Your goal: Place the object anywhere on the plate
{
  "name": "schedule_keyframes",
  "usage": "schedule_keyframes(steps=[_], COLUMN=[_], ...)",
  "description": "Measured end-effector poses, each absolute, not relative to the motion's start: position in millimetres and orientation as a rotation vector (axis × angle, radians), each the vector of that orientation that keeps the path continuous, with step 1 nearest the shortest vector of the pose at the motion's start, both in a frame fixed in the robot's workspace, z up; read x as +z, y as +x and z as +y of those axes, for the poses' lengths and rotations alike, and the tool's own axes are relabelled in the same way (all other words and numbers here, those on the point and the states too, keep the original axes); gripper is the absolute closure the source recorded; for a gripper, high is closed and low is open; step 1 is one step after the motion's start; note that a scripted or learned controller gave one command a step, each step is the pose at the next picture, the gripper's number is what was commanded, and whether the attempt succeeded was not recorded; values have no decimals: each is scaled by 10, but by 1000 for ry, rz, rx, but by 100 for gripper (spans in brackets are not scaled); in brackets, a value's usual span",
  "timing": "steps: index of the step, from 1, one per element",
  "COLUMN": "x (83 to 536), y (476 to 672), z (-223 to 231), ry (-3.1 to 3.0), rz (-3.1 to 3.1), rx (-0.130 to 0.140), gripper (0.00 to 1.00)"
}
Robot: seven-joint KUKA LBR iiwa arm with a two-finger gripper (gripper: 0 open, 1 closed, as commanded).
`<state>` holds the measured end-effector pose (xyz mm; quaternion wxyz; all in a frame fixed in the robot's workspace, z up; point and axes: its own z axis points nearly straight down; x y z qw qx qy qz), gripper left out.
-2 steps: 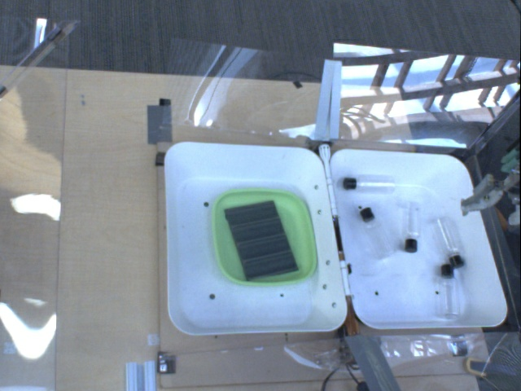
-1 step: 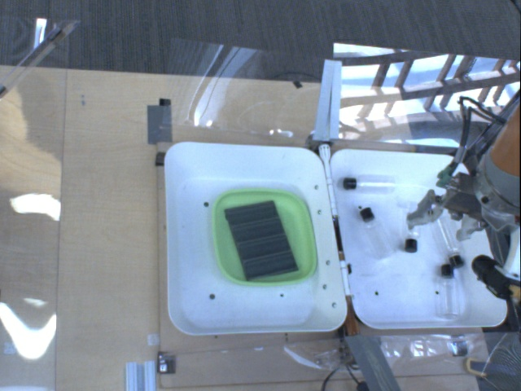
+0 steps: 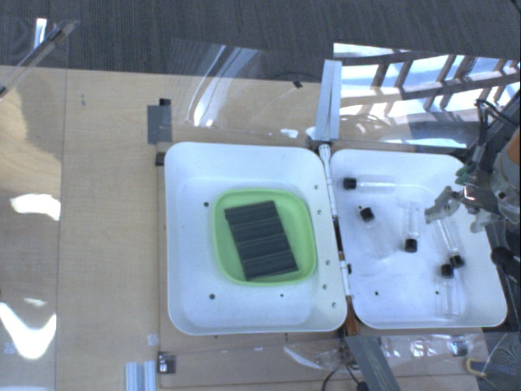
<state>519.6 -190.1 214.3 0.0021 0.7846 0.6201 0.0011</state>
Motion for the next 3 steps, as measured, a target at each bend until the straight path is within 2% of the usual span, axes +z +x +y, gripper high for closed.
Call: schedule_keyframes(steps=[1, 2, 3], x=[2790, 3293, 2763], y=[4906, 4892, 4888], z=[-1916, -1998, -1402], ry=[2468, 2522, 2676], rz=[1933, 1858, 1641], rx=[6, 8, 4], gripper=[0, 0, 0])
